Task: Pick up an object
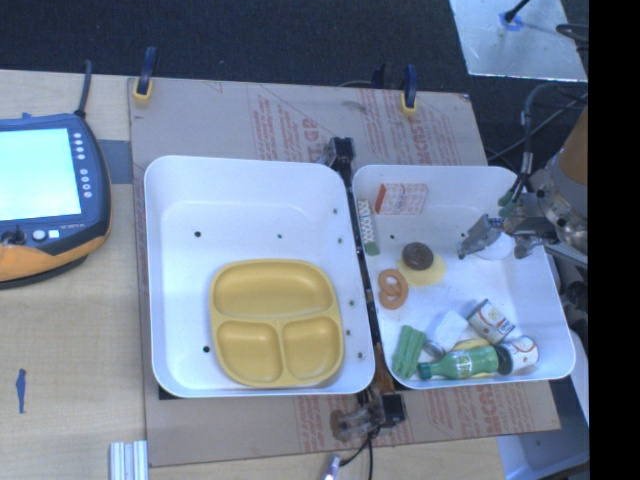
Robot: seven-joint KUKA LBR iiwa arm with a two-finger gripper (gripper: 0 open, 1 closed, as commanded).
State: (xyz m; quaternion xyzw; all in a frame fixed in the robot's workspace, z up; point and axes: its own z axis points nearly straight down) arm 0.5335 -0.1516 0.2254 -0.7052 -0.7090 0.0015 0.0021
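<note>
Camera view: tool over right bin right rim, fingers apart, nothing between.

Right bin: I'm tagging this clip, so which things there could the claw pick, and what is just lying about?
Belong to the job:
claw
green bottle
pretzel
brown-topped yellow round piece
orange-and-white carton
small can

Just lying about:
yellow divided tray in the left bin
handheld screen
blue clamps
</note>
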